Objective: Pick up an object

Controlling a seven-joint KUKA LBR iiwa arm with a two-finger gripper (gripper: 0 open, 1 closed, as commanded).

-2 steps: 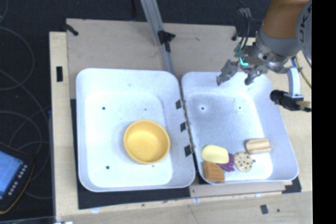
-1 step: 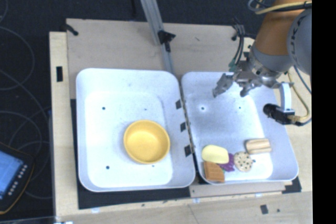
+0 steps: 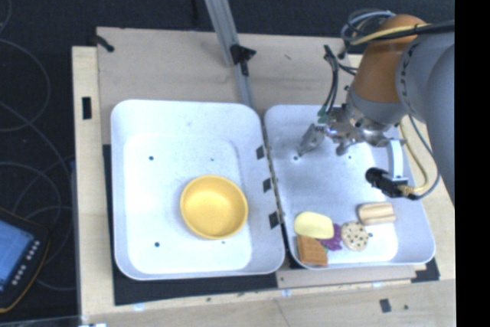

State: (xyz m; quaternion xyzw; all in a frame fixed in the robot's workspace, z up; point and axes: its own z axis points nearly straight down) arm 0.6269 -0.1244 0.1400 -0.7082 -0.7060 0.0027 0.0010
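Still at the approach step: nothing lifted yet. Gripper point(image 3: 328, 142) hanging over the upper part of the right bin point(image 3: 306, 172), fingers spread wide with nothing between them, orange-banded arm point(image 3: 383, 73) reaching in from the right. All the likely targets clustered along the near edge of that same bin, well apart from the gripper: a pale yellow lump point(image 3: 314, 224), a brown block point(image 3: 311, 250) touching it from below, a small purple piece point(image 3: 334, 243), a round spotted cookie point(image 3: 354, 236) and a tan cylinder point(image 3: 376, 213) just beside the cookie. A yellow bowl point(image 3: 213, 206) alone in the left bin point(image 3: 138, 134). Next, probably: travel toward the near edge, settle on one item, line the open fingers over it, descend, close. The cylinder looks easiest, standing a little clear of the crowd; risk of nudging neighbours elsewhere.
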